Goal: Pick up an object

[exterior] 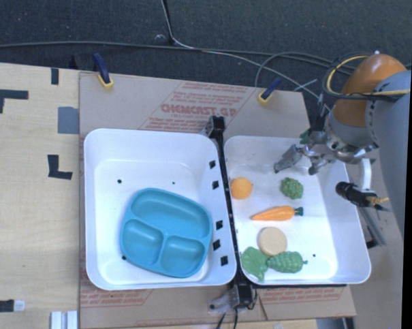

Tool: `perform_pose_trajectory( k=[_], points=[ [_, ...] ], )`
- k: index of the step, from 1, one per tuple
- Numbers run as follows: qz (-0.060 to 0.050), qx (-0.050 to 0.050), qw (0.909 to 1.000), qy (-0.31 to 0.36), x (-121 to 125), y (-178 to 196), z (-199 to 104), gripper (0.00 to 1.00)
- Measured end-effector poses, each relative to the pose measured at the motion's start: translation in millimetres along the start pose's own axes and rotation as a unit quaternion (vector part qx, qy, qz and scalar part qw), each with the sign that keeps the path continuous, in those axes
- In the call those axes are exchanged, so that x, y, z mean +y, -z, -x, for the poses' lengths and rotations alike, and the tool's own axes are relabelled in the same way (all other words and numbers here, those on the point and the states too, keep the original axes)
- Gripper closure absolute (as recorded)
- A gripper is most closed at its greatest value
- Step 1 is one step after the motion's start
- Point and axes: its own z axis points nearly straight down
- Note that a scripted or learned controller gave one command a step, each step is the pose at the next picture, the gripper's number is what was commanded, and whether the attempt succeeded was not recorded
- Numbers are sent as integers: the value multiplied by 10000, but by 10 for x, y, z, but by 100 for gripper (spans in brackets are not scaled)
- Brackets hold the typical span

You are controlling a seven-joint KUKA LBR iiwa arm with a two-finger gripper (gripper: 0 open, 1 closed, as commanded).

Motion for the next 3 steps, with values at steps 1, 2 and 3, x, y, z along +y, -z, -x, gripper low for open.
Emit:
perform_pose_trajectory(
  k=[1,2,3],
  points=[
    [28,-14,10000,6,4,-331,-2,0],
    [50,-24,10000,11,18,-199,0,100],
    [48,3,10000,3,18,254,-73,100]
  ],
)
